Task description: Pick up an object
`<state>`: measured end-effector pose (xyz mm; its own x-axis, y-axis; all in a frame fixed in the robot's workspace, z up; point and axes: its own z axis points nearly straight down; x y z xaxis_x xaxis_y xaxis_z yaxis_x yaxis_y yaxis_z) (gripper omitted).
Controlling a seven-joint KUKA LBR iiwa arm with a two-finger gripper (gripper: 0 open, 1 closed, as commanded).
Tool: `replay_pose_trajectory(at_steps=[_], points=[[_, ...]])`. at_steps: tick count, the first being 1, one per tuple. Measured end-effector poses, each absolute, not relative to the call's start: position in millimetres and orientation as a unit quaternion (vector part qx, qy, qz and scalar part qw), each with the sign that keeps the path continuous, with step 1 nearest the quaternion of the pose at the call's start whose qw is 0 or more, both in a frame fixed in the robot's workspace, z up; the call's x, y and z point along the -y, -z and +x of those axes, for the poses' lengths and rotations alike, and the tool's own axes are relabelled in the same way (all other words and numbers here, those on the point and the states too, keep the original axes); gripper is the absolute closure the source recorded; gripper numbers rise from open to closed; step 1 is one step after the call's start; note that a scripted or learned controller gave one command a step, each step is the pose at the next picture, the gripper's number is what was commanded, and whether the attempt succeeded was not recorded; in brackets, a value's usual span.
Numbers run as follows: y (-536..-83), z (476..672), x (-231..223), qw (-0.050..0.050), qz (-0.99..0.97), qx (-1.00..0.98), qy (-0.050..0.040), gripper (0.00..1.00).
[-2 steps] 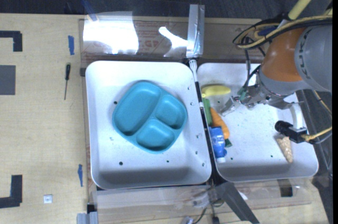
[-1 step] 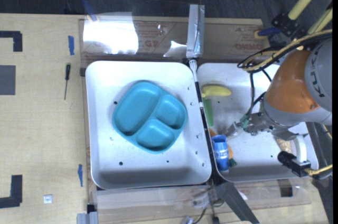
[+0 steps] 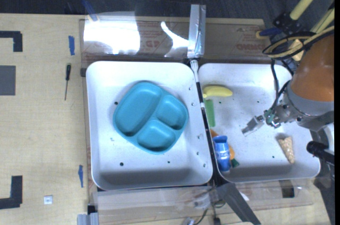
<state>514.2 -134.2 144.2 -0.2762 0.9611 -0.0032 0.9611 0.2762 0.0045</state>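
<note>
Nothing lifted yet, by the look of things. Gripper (image 3: 254,124) low over the right bin (image 3: 249,87), near its middle, reaching in from the orange-banded arm (image 3: 317,80). Jaws: cannot tell whether apart or together at this size; nothing visible between them. Candidate objects all resting in that right bin: yellow banana (image 3: 218,92) up near the divider, green block (image 3: 210,112) just below it, blue bottle (image 3: 222,153) further down along the same wall, tan cone-like piece (image 3: 287,147) toward the bin's outer side. Blue divided plate (image 3: 151,116) lying in the left bin (image 3: 101,128), well apart from the gripper. Still left: settling on one object, closing on it, raising it clear.
</note>
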Motion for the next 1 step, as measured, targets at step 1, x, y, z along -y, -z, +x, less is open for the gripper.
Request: replay_pose_trajectory(at_steps=[1], points=[[-87.9, 481.9, 110.1, 0.004, 0.459, -0.889, -0.0012, 0.00]])
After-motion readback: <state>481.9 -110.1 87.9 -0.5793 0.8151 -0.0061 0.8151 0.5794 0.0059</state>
